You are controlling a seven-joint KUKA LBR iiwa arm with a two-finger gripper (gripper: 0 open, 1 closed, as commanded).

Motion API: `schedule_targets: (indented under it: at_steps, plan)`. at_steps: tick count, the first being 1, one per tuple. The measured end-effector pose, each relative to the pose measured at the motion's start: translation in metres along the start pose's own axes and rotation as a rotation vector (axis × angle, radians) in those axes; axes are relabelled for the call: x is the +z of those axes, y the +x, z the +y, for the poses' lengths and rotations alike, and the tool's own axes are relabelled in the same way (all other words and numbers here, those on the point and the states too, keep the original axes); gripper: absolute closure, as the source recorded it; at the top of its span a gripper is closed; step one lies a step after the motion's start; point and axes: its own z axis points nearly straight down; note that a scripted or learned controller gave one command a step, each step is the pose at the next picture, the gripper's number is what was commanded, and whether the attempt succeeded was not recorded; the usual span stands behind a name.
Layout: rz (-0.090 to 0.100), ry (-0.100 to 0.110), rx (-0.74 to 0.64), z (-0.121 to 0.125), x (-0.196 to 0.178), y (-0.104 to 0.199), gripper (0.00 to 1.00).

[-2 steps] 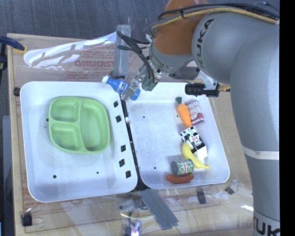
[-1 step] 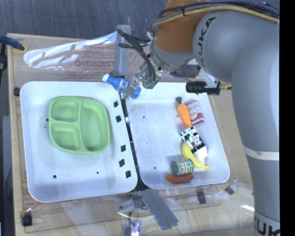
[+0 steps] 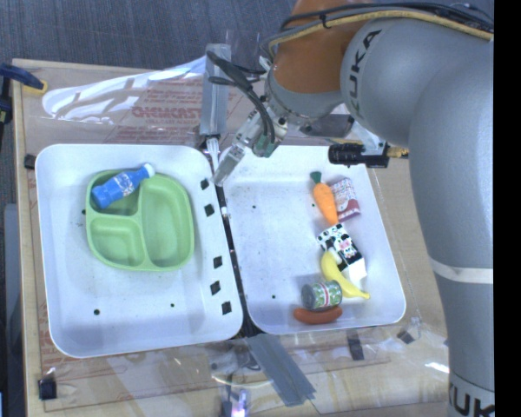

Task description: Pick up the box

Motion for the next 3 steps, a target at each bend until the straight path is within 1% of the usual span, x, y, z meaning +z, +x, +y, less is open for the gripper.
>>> schedule_targets:
  at_steps: [1,2,3]
  plan:
    - [0.001,0.003,0.053,-0.014,-0.018,0.06,0.0]
    - [0.003,0.002,-0.219,0.012,0.031,0.051,0.0]
    - [-0.003,0.001,-0.28,0.022,-0.077,0.08,0.0]
